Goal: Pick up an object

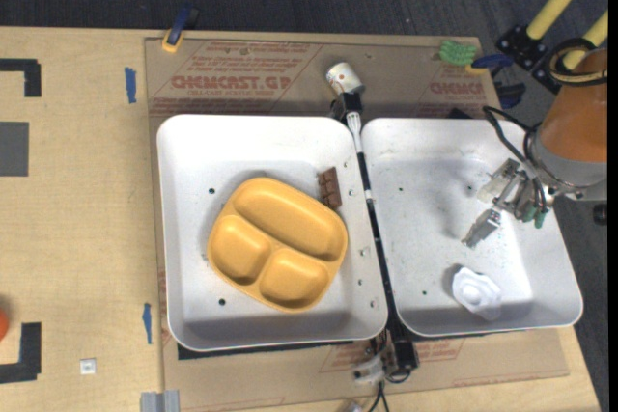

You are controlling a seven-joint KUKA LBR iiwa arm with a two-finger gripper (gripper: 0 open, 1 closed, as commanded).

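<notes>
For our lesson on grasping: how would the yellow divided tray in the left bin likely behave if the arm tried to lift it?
The yellow divided tray looks like rigid moulded plastic, so probably stiff and light for its size. Its glossy, rounded surface may slip. It is wide beside the gripper, so a rim grasp seems likelier, and it might tilt.

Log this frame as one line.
gripper: over right bin, nothing seen held | white crumpled object: right bin, front | yellow divided tray: left bin | brown block: left bin, right edge
</notes>
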